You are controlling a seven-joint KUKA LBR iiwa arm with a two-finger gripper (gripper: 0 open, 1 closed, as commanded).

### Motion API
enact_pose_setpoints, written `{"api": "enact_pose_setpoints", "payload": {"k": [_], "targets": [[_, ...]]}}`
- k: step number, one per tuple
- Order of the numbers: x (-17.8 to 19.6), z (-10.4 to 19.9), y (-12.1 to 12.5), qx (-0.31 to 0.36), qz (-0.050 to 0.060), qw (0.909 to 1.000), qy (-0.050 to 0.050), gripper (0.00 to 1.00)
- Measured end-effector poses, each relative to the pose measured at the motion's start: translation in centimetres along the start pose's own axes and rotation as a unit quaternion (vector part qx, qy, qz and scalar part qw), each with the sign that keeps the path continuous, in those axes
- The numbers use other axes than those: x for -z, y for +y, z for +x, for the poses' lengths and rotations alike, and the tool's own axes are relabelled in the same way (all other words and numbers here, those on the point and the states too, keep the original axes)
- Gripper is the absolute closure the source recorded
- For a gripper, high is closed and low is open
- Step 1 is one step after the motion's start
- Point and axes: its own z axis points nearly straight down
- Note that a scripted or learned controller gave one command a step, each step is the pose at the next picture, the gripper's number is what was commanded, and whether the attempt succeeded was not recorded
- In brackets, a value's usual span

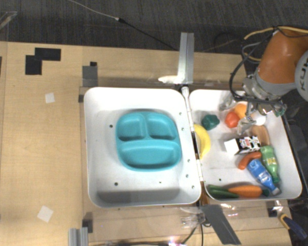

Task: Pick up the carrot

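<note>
The carrot (245, 190) is a long orange piece lying flat along the front wall of the right bin (215, 163), with its tip against a dark green pod (222, 191). My gripper (250, 117) hangs over the back of that same bin, well away from the carrot, just above an orange fruit (241, 108) and a red tomato (232, 119). The arm's orange band (280, 55) and grey wrist hide the gripper's top. Nothing is visibly held.
The right bin also holds a banana (203, 139), a green pepper (210, 121), a small printed box (245, 144), a brown roll (261, 134), a green bottle (269, 160), a blue bottle (260, 173) and a short orange piece (245, 161). A teal divided plate (146, 140) lies in the left bin (100, 137).
</note>
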Motion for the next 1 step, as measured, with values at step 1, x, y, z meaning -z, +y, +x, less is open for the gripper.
{"api": "enact_pose_setpoints", "payload": {"k": [1], "targets": [[1.71,-0.64,-0.12,0.001,0.006,0.9999,-0.010,1.00]]}}
